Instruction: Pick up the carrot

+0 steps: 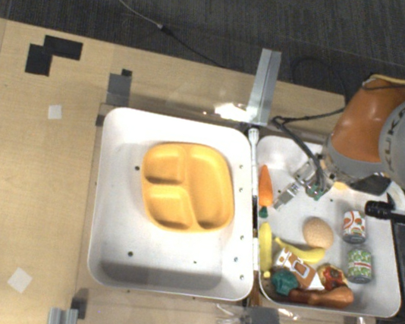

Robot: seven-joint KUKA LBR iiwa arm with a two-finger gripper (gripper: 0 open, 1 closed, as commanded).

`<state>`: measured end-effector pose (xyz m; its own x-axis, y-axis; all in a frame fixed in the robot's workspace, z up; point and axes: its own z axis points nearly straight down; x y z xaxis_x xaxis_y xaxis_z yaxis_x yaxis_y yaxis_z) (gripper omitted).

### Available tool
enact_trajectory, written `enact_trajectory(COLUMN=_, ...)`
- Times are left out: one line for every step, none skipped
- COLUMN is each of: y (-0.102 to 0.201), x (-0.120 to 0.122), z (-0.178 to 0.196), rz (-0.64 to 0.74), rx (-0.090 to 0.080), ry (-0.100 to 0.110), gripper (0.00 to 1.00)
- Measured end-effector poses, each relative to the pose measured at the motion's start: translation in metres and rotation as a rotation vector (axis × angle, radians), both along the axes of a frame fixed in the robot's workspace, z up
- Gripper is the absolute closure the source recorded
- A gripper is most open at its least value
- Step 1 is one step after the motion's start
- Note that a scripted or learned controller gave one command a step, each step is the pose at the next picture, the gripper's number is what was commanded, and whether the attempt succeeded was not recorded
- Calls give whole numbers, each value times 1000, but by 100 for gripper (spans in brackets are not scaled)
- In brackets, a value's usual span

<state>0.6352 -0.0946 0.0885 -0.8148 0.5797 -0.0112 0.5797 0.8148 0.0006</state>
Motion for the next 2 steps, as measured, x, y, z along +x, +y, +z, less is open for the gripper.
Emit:
enact_trajectory(y=5, x=-17, z=1, rz=-179, rx=1, ry=-3, gripper=0)
enact_trajectory(y=9, x=-14, z=14, rz=-172, rx=4, ry=-11, gripper=100)
